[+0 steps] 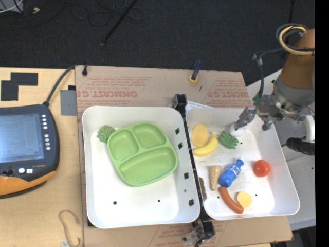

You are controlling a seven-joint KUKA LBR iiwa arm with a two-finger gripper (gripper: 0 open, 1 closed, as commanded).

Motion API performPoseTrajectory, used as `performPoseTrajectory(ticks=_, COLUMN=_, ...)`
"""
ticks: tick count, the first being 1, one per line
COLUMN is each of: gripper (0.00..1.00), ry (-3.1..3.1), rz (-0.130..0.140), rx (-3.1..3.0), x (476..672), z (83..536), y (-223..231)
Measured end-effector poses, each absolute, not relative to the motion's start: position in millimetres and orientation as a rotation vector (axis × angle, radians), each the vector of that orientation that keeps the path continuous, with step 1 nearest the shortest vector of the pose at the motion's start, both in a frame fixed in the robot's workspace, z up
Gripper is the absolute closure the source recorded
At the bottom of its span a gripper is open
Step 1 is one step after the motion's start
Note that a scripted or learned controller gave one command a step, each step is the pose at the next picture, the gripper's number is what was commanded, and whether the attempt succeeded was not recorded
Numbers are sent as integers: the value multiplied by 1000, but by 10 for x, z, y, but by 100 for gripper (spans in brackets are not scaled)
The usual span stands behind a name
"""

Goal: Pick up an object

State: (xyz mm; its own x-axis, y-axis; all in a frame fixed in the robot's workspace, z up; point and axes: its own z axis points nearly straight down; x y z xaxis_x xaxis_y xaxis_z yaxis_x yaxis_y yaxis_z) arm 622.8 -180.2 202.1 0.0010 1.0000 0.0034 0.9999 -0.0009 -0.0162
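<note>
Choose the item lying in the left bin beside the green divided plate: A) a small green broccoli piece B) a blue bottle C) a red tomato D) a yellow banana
A: the small green broccoli piece rests against the green divided plate in the left bin.

Arm at right, fingers (254, 119) spread, downward.

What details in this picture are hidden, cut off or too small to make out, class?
- Hand: small and blurred in the camera view; whether it is open or shut cannot be told.
- Arm: its upper part is cut off by the right edge.
- Tablet: its left side is cut off by the left edge; the screen text is too small to read.
- Green plate: it overlaps the small green toy, whose exact kind is unclear.
</note>
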Motion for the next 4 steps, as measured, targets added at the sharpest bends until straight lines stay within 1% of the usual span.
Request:
performPoseTrajectory(ticks=1, gripper=0, ry=-2220, rz=2, rx=-2219, x=6255, z=2109, y=-1804)
performPoseTrajectory(ticks=3, gripper=0, ry=-2220, rz=4, rx=-2217, x=6203, z=962, y=-1903)
performPoseTrajectory(ticks=4, gripper=0, ry=-2222, rz=3, rx=-2217, x=6204, z=876, y=-1891)
